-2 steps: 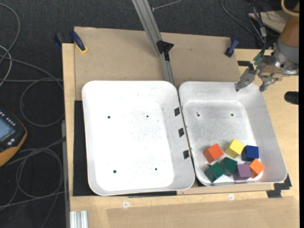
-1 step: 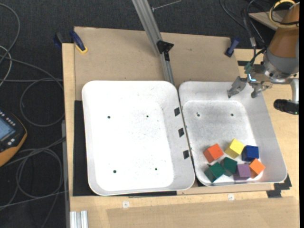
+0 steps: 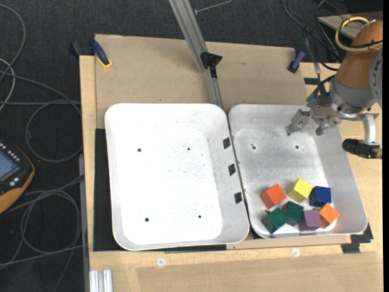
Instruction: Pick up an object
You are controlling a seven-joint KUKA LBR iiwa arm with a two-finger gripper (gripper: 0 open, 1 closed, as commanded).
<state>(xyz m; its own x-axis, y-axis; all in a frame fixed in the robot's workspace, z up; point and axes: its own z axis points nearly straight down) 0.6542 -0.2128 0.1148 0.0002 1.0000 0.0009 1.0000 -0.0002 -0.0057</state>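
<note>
Landmark for all entries: the right bin (image 3: 340, 163).

1. Blocks, seven, clustered in the near corner of the right bin, several touching. Nearest the front rim: dark green block (image 3: 275, 219), purple block (image 3: 312, 219), orange block (image 3: 329, 213). Behind them: second green block (image 3: 293, 211), red-orange block (image 3: 273, 195), yellow block (image 3: 299, 190), blue block (image 3: 320, 194). Any one would serve as the object to pick up. All rest on the bin floor; none is lifted.

2. Gripper (image 3: 309, 121), over the far part of the right bin, well apart from the cluster. Fingers spread, with nothing between them.

3. Progress, judged: no grasp made. Left to do: travel toward the near corner, descend over one block, close, lift. The packing may hinder finger entry; the outer blocks look easier to reach.

4. Arm (image 3: 358, 72), grey with orange band, entering from beyond the right bin's far right side.

5. Left bin (image 3: 121, 163), white, just beside the right bin and joined to it by dark clips along the shared edge. A few small dark dots on its floor.

6. Bench (image 3: 152, 72), pale board beneath both bins, with blue clamps at its far corners.

7. Metal pole (image 3: 194, 35), slanting up from behind the seam between the bins.

8. Floor, dark, left of the bench, strewn with loose cables (image 3: 36, 120); a yellow-cased device (image 3: 12, 175) lies at the far left.
</note>
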